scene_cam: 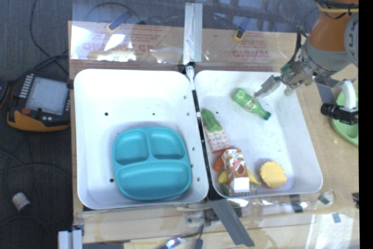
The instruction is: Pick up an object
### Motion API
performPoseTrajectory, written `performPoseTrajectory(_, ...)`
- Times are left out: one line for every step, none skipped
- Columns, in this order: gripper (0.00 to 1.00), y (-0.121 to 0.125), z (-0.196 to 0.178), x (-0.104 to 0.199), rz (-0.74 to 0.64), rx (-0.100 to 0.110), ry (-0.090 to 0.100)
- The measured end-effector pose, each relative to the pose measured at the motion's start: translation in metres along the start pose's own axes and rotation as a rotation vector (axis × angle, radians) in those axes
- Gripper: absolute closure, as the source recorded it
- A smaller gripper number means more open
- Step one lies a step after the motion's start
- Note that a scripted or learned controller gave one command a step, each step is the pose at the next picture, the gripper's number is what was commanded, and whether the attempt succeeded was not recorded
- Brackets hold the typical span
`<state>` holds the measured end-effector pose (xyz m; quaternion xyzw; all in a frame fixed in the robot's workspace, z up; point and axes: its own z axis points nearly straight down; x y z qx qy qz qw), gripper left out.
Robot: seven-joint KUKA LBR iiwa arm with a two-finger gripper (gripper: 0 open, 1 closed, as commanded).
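In the left bin (93, 102) a teal divided plate (152, 162) lies flat near the front. In the right bin (303, 143) a packet with a green top (214, 131) lies by the dividing wall, an orange carton (234, 167) and a yellow round item (272, 174) sit near the front, and a green bottle (250, 103) lies tilted toward the back. The gripper (274, 86) hovers just right of the bottle, its jaws apart and holding nothing.

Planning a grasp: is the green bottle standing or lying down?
Lying down: the green bottle rests on its side on the right bin's floor, cap pointing lower right.
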<state>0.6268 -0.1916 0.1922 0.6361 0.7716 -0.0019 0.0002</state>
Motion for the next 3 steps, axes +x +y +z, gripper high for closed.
performPoseTrajectory(0.0,0.014,0.098,-0.02,-0.101,-0.004,0.003)
performPoseTrajectory(1.0,0.013,0.09,-0.018,-0.103,0.003,0.008)
performPoseTrajectory(1.0,0.045,-0.061,0.011,-0.105,-0.003,0.001)
